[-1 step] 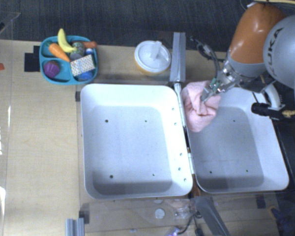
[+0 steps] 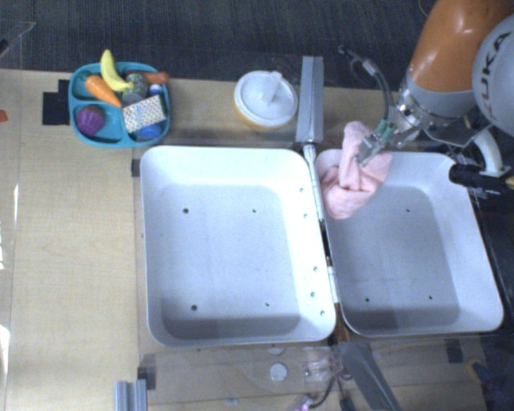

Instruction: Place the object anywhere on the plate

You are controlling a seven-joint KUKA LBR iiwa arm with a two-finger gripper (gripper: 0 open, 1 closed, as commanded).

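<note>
Pale wooden bench [image 2: 60, 255] under even light, dark carpet [image 2: 197, 15] behind.

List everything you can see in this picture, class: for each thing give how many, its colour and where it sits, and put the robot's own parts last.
bins: 2, white, side by side on the bench.
pink cloth: 1, pink, bunched at the far left corner of the right bin, draped over the rim.
blue tray: 1, blue, on the bench beyond the left bin, holding toy food.
banana: 1, yellow, in the tray.
carrot: 1, orange, in the tray.
purple toy: 1, purple, in the tray.
plate: 1, white on yellow, on the bench behind the bins.
bench: 1, light wood.
arm: 1, grey with orange band, from the right.
hand: 1, shut on the pink cloth.
</note>
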